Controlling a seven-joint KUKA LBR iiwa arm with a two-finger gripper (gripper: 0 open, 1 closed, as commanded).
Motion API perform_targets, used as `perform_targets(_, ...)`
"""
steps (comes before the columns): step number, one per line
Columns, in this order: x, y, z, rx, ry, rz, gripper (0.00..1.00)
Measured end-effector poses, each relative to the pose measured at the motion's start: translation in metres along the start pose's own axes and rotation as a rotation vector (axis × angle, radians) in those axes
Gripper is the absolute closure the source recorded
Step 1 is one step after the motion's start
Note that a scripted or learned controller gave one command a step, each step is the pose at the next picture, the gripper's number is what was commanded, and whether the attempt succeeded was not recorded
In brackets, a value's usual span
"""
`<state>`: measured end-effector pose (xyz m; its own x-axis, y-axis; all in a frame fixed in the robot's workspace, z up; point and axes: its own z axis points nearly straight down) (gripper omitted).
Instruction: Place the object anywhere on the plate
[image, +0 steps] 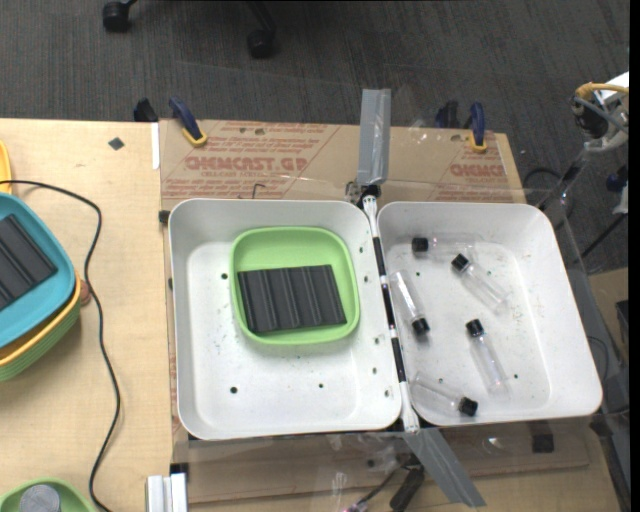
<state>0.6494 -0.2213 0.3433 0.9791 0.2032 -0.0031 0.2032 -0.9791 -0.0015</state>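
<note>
A green square plate (292, 241) sits in the left white bin (200, 380), toward its back middle. A dark grey ribbed slab (293, 298) lies flat on the plate and covers most of its floor. In the right white bin (545, 300) lie several clear plastic vials with black caps. One vial (405, 297) lies along the left wall, another (482, 283) near the middle, a third (488, 357) below it, and a fourth (445, 399) by the front rim.
Stacked teal and green dishes (35, 290) stand on the wooden table at far left, with a black cable (100, 330) looping past them. Behind the bins, cardboard (260, 155) is held down by blue clamps. A metal divider (385, 300) runs between the bins.
</note>
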Motion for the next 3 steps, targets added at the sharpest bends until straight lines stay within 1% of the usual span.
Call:
perform_targets(1,0.0036,0.0001,-0.0118,0.000,0.000,-0.001,0.00)
perform_targets(3,0.0024,0.0002,-0.0082,0.000,-0.002,0.002,0.00)
